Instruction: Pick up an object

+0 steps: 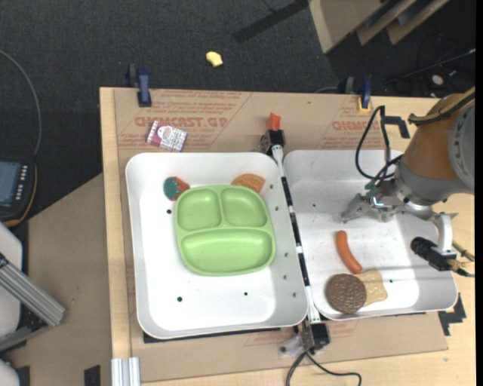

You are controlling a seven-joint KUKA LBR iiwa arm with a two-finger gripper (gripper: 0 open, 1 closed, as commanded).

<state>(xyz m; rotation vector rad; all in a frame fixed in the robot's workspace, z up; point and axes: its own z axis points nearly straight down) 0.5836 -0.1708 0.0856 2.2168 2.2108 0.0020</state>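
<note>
Gripper [361, 209] above right bin [317, 181]

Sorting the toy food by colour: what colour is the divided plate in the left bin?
Light green, plain; the divided plate shows clearly in the camera view.

The floor [83, 45] is dark grey carpet. A small yellow thing [214, 58] lies on it. A brown board [226, 113] with red letters sits on top of the bench, held by blue clamps [140, 83]. Wooden furniture [377, 22] stands in the top corner
</note>
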